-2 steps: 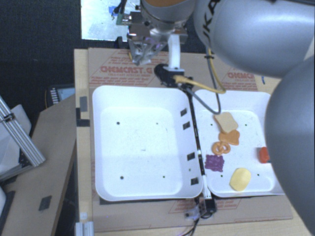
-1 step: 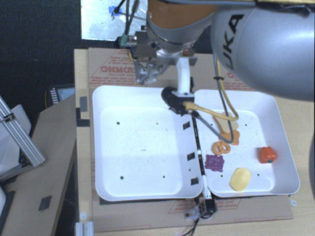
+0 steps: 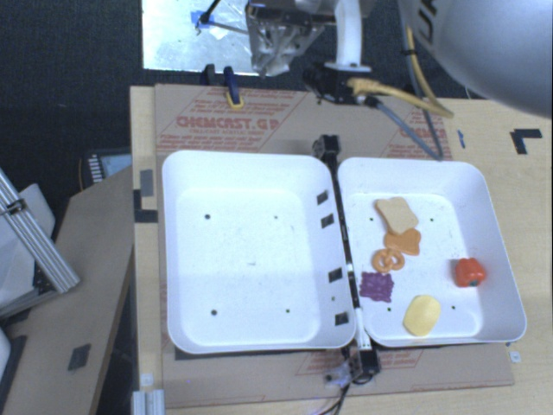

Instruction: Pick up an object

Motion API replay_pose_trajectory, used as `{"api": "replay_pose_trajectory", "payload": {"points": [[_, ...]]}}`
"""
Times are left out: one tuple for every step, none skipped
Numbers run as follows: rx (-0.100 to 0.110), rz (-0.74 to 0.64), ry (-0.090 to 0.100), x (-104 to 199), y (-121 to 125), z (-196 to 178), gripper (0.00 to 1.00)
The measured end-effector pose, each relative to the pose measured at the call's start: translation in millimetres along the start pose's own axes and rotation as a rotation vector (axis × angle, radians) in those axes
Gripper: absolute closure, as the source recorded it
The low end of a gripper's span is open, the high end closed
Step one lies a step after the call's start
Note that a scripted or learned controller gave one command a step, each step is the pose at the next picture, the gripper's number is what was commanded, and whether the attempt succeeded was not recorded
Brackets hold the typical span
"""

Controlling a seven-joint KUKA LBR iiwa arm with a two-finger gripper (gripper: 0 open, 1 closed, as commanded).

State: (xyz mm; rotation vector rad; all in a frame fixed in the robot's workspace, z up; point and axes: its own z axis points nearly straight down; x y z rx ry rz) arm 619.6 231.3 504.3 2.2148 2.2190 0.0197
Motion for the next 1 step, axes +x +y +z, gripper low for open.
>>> {"api": "replay_pose_trajectory", "payload": {"points": [[0.008,-0.001,-0.001,-25.8,-64.9,-35.6,1.0]]}}
